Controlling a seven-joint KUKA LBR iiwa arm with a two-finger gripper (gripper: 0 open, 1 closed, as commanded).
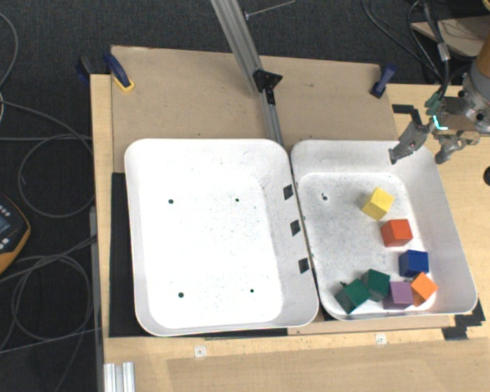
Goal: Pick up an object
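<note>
The gripper [425,148] hangs over the far right corner of the right bin [453,243]. Its 2 fingers are spread apart, and nothing is between them.

The blocks all sit in the right bin. A yellow block [378,202] is the closest one to the gripper, and it stands by itself. A red block [396,232] is just nearer than it. A blue block [414,262] and an orange block [424,287] lie near the right wall. 2 green blocks [364,289] and a purple block [401,293] crowd the near edge, touching each other.

The left bin [147,219] has no blocks.

I think the yellow block is the best pick. It has room on each side for a finger. The arm should move left and nearer, stop right over the block, go straight down with fingers wide, then squeeze. The crowded blocks look harder to grab.
</note>
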